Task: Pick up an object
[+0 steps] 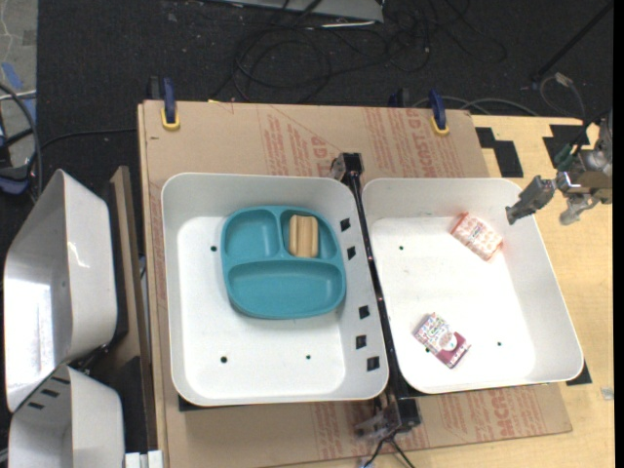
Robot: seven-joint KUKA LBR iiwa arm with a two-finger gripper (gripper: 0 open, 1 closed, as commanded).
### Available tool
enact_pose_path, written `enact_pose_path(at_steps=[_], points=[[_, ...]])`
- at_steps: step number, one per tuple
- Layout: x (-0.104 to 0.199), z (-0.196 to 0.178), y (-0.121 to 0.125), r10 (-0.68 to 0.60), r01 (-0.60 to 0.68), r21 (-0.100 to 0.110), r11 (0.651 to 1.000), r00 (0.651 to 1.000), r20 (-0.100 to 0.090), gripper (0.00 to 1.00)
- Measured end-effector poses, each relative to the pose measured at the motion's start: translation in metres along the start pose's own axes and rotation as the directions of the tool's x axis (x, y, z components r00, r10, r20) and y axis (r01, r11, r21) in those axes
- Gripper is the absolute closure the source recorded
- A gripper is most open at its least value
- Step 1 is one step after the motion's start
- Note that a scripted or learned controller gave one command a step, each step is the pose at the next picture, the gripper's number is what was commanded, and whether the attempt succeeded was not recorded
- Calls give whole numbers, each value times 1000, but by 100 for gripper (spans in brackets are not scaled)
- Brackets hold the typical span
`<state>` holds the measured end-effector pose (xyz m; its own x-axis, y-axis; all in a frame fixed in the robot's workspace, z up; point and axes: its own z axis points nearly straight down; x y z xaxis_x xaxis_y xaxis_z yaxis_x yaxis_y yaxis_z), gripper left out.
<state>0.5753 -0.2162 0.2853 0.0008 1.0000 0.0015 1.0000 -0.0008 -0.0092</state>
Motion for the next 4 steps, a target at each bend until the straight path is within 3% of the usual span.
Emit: enact_pose_path(at_steps=[1, 4], points=[[1, -5, 2, -3, 3, -9, 1000, 1000, 2, 0], [-1, 145, -10, 2, -2, -5, 1000, 1000, 1, 0]])
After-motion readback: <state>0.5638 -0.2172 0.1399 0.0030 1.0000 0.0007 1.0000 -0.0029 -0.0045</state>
